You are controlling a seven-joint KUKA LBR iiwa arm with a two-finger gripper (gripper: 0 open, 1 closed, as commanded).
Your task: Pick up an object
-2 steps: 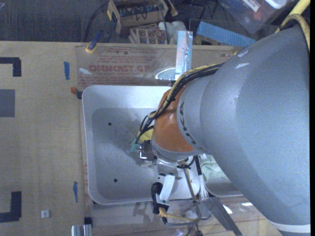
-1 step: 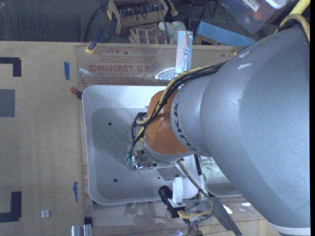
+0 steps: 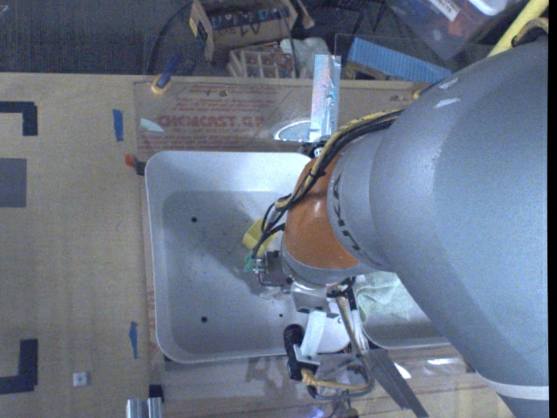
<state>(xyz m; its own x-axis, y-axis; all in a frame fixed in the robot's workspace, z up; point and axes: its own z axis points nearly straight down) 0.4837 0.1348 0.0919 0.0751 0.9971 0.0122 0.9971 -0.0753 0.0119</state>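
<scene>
Looming nearest the lens: grey arm point(image 3: 452, 198) with orange band point(image 3: 318, 233), reaching in from the right and covering much of the right bin point(image 3: 409, 333); under the band, a tangle of yellow and black cables point(image 3: 265, 225); below that, gripper point(image 3: 271, 275) set low over the left bin point(image 3: 174, 233), close to its right wall; cannot tell whether spread wide or closed, hidden as it is beneath the wrist; nothing seen held.

Just beside the gripper, on the bin floor: small green thing point(image 3: 250, 266), too small to name, touching or apart impossible to say; probably the piece aimed at. Further right, in the right bin: pale crumpled thing point(image 3: 383, 296), half hidden by the arm; a second candidate, well apart from the first.

Judged as the approach, not yet the lift. To do it well: centre over the green thing before descending; come straight down, keeping clear of the bin wall; close only once the piece sits squarely between; lift slowly and check for it before swinging away; expect a small, low piece to slip or be pushed aside.

Beyond the bins: bare bench point(image 3: 70, 233); past its far edge, a cardboard box point(image 3: 244, 24) among clutter, of no concern here.
</scene>
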